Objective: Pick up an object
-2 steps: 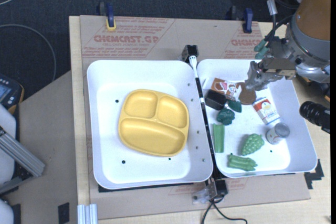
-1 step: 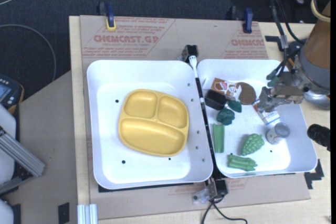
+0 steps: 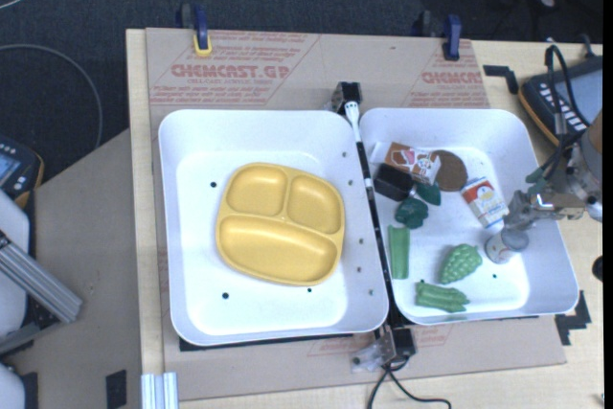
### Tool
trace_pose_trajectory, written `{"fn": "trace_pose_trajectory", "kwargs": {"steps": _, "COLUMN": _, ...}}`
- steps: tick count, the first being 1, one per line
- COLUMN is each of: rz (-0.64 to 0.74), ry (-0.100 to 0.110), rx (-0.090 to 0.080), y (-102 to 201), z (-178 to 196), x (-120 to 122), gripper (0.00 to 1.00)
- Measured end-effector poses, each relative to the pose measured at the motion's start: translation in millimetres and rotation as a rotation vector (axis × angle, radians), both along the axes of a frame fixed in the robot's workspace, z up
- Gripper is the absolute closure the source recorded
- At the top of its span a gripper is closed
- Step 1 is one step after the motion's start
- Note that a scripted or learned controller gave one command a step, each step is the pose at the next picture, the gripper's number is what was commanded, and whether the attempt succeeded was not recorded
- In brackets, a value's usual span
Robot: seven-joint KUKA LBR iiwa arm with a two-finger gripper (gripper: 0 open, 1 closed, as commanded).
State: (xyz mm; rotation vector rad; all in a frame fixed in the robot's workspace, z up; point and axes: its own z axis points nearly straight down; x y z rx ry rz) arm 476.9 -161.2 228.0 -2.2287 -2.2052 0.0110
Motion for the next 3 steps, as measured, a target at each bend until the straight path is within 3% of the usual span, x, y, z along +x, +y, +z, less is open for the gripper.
{"fn": "trace_pose_trajectory", "kwargs": {"steps": 1, "rz": 0.018, "ry": -0.018, "rx": 0.000, "y": 63.1, "z": 57.6, "x": 10.5, "gripper": 1.00}}
{"fn": "trace_pose_trajectory", "kwargs": {"steps": 2, "rz": 0.004, "ry": 0.000, "rx": 0.001, "y": -1.0, "z": -17.7, "x": -0.2, "gripper": 1.00}}
{"fn": "trace_pose_trajectory", "kwargs": {"steps": 3, "rz": 0.022, "ry": -0.003, "rx": 0.007, "y": 111.4, "z": -45.3, "x": 2.1, "gripper": 1.00}}
